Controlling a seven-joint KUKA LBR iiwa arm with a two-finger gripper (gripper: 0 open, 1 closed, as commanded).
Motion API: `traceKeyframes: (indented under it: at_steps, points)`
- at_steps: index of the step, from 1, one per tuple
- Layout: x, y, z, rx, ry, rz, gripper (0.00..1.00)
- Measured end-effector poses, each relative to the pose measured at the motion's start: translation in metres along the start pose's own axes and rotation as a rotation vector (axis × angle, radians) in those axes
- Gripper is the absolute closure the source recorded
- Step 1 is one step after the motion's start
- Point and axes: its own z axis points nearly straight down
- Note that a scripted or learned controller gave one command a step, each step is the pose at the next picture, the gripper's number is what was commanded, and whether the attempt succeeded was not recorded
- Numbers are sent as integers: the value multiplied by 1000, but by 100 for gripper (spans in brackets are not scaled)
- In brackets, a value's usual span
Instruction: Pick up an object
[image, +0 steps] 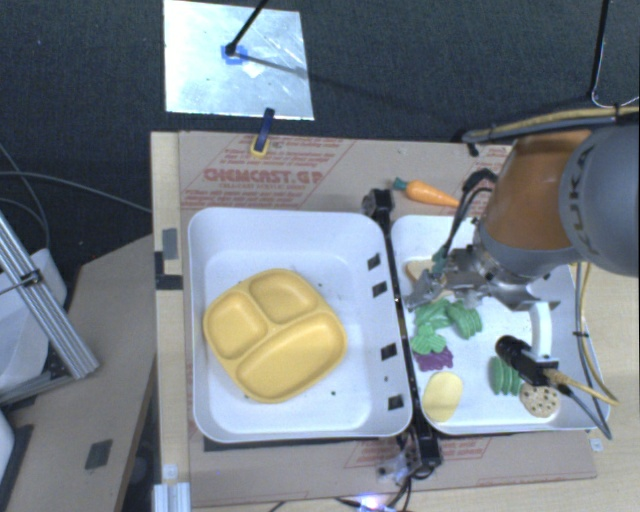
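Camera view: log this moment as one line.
gripper low in right bin | above green toys | yellow tray in left bin | carrot outside

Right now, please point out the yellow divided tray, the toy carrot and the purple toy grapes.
yellow divided tray (274, 335), camera view, largest compartment's floor.
toy carrot (432, 193), camera view, middle of orange body.
purple toy grapes (436, 357), camera view, centre of cluster.

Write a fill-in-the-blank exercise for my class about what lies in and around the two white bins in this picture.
1. The yellow tray with three compartments lies in the ____ bin of the view.
2. The toy carrot lies ____ the bins, on the cardboard.
3. The gripper hangs above the ____ bin.
4. The pale yellow piece lies near that bin's ____ edge.

Missing words: left; outside; right; front
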Motion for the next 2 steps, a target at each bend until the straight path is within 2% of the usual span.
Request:
traceKeyframes:
  at_steps: [1, 2]
  points:
    - [-23, -40, 1, -6, -2, 7, 0]
    - [-1, 15, 0, -15, -2, 0, 0]
